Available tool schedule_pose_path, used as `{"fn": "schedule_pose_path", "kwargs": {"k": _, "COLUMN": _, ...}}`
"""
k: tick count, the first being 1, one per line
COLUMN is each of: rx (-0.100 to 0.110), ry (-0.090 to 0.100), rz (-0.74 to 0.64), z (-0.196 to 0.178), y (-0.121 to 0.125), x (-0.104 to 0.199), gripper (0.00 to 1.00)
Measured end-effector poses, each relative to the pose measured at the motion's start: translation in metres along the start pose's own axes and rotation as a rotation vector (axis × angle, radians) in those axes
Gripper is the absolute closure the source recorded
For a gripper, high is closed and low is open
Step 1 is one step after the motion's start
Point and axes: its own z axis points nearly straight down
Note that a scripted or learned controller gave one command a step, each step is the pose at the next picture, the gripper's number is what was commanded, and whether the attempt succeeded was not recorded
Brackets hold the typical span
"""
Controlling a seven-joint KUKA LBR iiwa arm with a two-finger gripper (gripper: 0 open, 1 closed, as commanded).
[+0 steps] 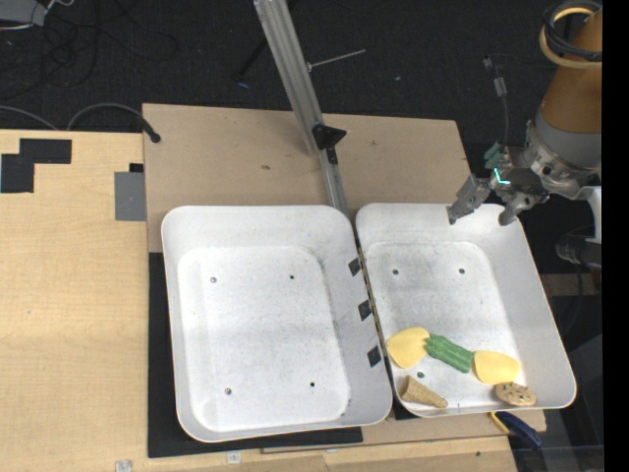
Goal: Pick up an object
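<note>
Toys (453,353) lay clustered at right bin's (550,308) near edge; gripper (487,205) hovered over far rim, jaws spread, holding nothing.

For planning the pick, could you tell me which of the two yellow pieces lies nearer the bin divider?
The yellow piece left of the green piece; the other yellow piece lies right of it.

We note matt white plastic bins (265,226), a pale wood-grain bench (69,293), and a ribbed metal rail (295,77)
</note>
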Motion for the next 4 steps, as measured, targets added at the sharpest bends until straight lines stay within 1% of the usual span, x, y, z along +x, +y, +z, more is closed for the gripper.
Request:
{"fn": "schedule_pose_path", "kwargs": {"k": 1, "rx": -0.004, "ry": -0.001, "rz": -0.001, "z": -0.003, "y": 0.001, "x": 0.000, "gripper": 0.00}}
{"fn": "schedule_pose_path", "kwargs": {"k": 2, "rx": 0.000, "ry": 0.000, "rz": 0.000, "z": 0.042, "y": 0.004, "x": -0.001, "gripper": 0.00}}
{"fn": "schedule_pose_path", "kwargs": {"k": 3, "rx": 0.001, "ry": 0.001, "rz": 0.000, "z": 0.089, "y": 0.003, "x": 0.007, "gripper": 0.00}}
{"fn": "schedule_pose_path", "kwargs": {"k": 4, "rx": 0.002, "ry": 0.000, "rz": 0.000, "z": 0.150, "y": 0.009, "x": 0.008, "gripper": 0.00}}
